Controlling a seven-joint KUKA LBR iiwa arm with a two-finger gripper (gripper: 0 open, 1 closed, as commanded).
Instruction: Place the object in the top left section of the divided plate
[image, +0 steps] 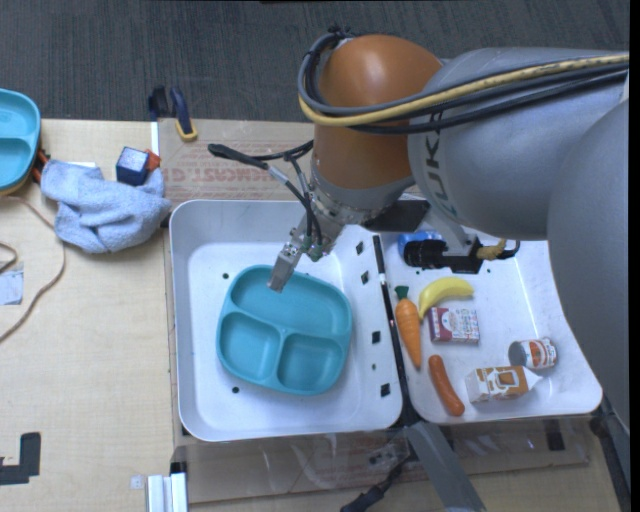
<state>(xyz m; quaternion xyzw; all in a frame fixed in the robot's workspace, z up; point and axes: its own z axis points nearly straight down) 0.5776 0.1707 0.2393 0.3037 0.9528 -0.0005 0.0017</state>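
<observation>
Over left bin, hand (284, 272) above divided plate's (285, 332) top section

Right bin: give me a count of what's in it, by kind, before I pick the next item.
Banana: 1
Carrot: 1
Sausage: 1
Small cartons: 2
Can: 1
Blue item, partly hidden by the arm, kind unclear: 1
Total: 7

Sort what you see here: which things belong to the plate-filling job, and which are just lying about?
Job: divided plate, gripper over its top left section, left bin.

Lying about: carrot, banana, sausage, can, two small cartons, grey cloth.
</observation>
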